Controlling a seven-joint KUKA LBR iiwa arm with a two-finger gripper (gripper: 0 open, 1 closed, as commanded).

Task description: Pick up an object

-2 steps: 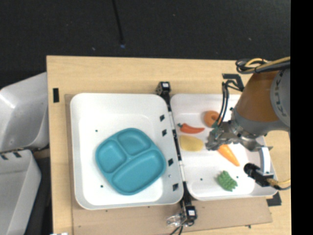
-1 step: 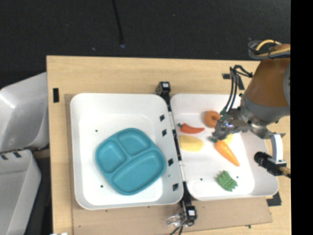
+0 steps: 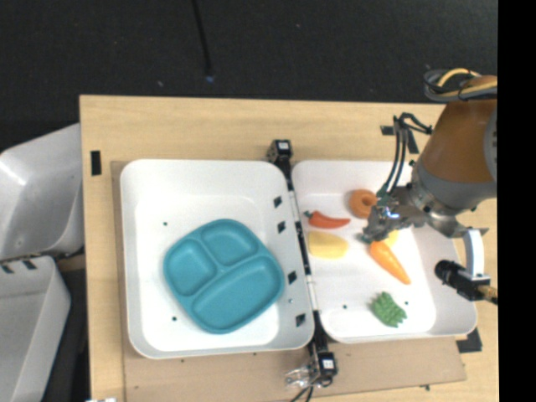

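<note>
The metal two-finger pincer (image 3: 378,222) hovers in the right white bin (image 3: 419,321), touching the orange plastic carrot's (image 3: 390,260) upper end. Its opening cannot be told.

1. A light wooden worktop (image 3: 193,128) is seen from above.
2. Two shallow white bins are set on it, side by side and touching.
3. The left bin (image 3: 142,224) and the right bin (image 3: 419,316) are joined by small black clips (image 3: 280,150).
</note>
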